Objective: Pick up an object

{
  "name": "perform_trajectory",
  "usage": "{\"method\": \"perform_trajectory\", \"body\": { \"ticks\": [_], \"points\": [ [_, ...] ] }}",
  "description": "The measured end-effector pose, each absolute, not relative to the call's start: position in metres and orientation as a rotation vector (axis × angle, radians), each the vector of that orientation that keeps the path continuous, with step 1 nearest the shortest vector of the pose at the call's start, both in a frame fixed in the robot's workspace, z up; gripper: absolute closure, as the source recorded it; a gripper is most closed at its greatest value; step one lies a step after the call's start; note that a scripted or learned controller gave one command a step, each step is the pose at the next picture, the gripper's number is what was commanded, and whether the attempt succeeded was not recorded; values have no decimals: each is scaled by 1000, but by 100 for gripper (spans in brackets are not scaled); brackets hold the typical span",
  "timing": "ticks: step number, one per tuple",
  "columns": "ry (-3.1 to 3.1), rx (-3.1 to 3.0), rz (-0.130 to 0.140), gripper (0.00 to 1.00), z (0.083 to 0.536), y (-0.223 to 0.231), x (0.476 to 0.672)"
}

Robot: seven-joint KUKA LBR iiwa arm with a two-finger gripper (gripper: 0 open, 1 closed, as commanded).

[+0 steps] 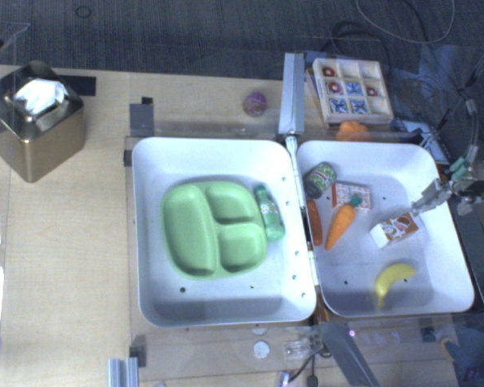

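My gripper [432, 197] hangs over the right bin's [444, 240] right edge, just beside the small carton [394, 230]; whether it's open or closed, I cannot tell.

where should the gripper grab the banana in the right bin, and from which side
Probably across the middle of the banana, coming straight down from above. It lies flat on the floor of the right bin in a curve, thickest midway, with bare floor on both long sides for the fingers. Its lower end sits near the bin's front wall, so closing across the width, not along the length, looks safer.
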State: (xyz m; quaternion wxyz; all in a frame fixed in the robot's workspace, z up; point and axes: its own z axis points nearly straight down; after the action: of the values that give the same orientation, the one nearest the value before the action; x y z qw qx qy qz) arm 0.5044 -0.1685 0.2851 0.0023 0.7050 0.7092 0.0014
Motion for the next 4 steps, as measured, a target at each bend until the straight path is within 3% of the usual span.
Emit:
{"method": "perform_trajectory", "body": {
  "ticks": [1,2,3,4],
  "points": [
    [2232,2206,4,0,198,-160,516],
    [2177,2257,9,0,99,-119,553],
    [2463,1924,7,0,92,-87,599],
    [2397,2010,13,0,91,-102,497]
  ]
}}
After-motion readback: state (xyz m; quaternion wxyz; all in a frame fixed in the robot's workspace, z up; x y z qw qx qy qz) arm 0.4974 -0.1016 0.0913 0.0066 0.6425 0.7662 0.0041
